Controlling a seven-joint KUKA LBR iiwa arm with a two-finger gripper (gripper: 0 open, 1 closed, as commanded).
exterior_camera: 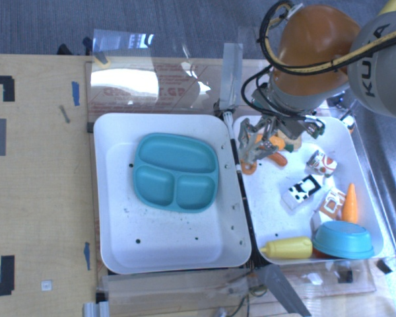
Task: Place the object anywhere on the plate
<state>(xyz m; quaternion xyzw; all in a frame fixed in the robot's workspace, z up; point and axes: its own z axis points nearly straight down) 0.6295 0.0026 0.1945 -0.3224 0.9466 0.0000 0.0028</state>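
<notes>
Plainly, "KU" reads on the grey arm (383, 51) at two o'clock. Below it the gripper (256, 147) hangs with fingers parted over an orange toy (277, 156) in the right bin (363, 177), gripping nothing. At nine o'clock, the teal divided plate (175, 172) sits in the left bin (112, 190).

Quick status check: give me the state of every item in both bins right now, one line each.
Plate: in the left bin, nothing on it.
Gripper: low over the right bin's left edge.
Small orange piece: by the gripper, grasp unclear.
Carrot: lying flat.
Blue bowl: upside down.
Yellow object: lying flat.
</notes>
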